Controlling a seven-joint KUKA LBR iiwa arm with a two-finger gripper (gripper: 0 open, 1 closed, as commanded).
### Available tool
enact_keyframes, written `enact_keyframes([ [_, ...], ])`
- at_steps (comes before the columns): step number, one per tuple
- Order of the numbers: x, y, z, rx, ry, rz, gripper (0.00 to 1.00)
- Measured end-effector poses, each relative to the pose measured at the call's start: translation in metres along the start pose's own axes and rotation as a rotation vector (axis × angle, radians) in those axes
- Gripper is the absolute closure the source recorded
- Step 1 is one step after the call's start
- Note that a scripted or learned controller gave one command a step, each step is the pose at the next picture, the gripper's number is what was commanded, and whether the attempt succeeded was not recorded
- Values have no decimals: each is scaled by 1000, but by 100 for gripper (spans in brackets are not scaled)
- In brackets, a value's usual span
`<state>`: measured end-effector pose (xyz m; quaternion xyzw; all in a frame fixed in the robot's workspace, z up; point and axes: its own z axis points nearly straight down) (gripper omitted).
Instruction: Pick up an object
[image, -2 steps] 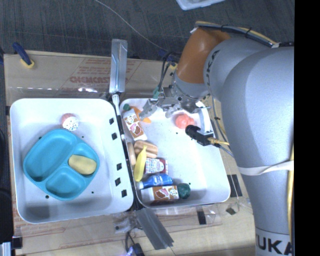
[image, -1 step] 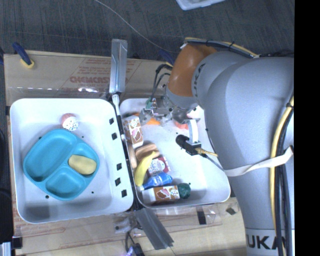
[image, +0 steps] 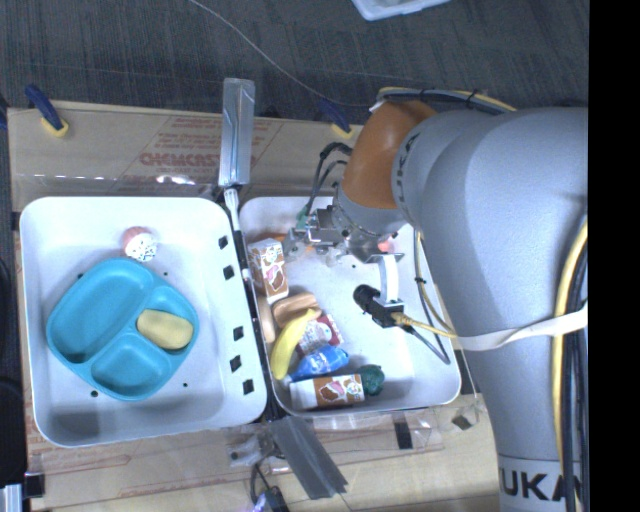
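Yellow banana (image: 287, 347) lies long-axis up-down by the right bin's (image: 440, 372) left wall, down and left of my gripper (image: 322, 237) near the bin's top; its opening I cannot tell

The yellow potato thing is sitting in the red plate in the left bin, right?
Not quite. The plate is blue, not red. The camera view shows the yellow oval potato-like object lying in one compartment of the blue divided plastic plate, which sits in the left white bin.
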<state>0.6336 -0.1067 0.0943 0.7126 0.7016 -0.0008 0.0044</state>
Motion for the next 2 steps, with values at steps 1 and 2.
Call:
enact_keyframes([
  [1,-8,-13,2,7,6,-64,0],
  [2,-41,-84,-3,5,7,-201,0],
])
